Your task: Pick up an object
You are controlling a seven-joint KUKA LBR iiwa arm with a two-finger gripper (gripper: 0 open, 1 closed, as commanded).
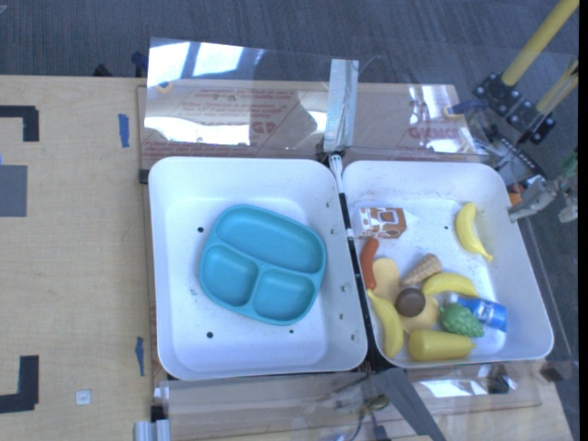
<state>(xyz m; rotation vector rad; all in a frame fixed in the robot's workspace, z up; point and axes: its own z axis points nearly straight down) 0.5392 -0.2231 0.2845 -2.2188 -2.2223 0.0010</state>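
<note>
The gripper [536,197] sits at the far right, just outside the right bin's upper right corner, above the bench and clear of everything in the bins. Its end is small and blurred, so I cannot tell whether it is parted or closed; nothing is seen held in it.

The shallow white left bin [175,246] holds a turquoise plastic plate with three compartments [262,265], lying flat near its middle.

The shallow white right bin [524,274] holds the objects to pick. Against its left wall lie a small brown-and-white carton [381,220], an orange toy carrot [369,257] and a long yellow toy banana [388,327]. Next comes a brown round piece [410,301], beside a yellow oblong block [439,344] and a green toy broccoli [457,320]. A second yellow banana [471,230] lies apart, towards the upper right.
</note>
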